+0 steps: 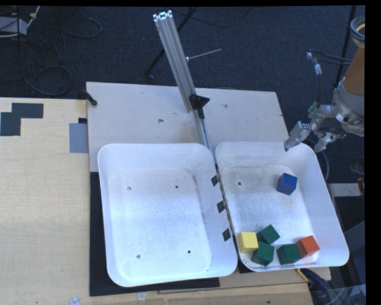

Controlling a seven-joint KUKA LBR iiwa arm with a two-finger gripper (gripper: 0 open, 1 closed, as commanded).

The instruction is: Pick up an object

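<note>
We find no brand, label or readable writing on anything here; the nearest thing to a mark is a checkered tag (162, 16) at the top of the slanted rail (178, 62).

We count two white bins. The left bin (113, 179) holds no blocks. The right bin (256, 156) holds six blocks: one blue (286, 183), one yellow (248, 241), three green and one orange (308, 245). The blue block sits alone in the upper right part of the bin floor, well apart from the others. The other five cluster along the near wall: the yellow block on the left, a green block (269, 233) just above and right of it, a second green one (262, 254) below, a third (289, 254) to the right, and the orange block at the right end, touching or nearly touching that last green one.

The gripper (306, 136) hangs over the far right corner of the right bin, at or just outside its rim, with nothing between its fingers. We cannot tell whether they are spread or pressed together.

For room, the middle of the right bin floor is bare between the blue block and the cluster. The cluster is hemmed in by the near wall, while the blue block has free space on every side. Three dark clips (221, 206) sit along the seam where the two bins meet.
</note>
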